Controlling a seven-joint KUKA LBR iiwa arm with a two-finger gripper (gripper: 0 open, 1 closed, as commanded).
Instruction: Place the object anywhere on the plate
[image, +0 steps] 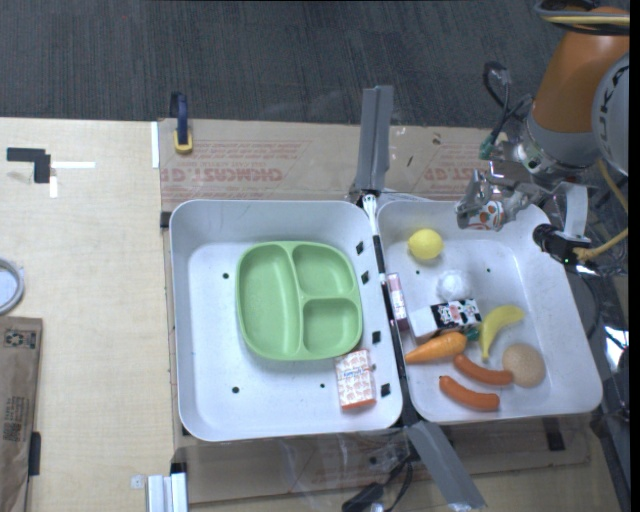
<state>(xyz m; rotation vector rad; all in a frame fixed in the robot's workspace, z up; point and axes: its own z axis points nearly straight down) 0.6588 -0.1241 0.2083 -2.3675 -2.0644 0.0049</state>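
A light green plate (266, 300) with three compartments lies in the middle of the left bin (200, 330). Nothing lies on it. A small orange-and-white carton (355, 380) sits on the bin floor just off the plate's front right corner. My gripper (484, 209) hangs over the back edge of the right bin (560, 300), far to the right of the plate. A small reddish-white spot shows at its tip; what it is I cannot make out.
The right bin holds a lemon (425, 244), a white ball (452, 285), a black-and-white box (456, 315), a banana (499, 324), a carrot (437, 348), two sausages (482, 372), a brown egg-shaped thing (523, 364) and a slim packet (395, 297). A grey divider (374, 150) rises between the bins.
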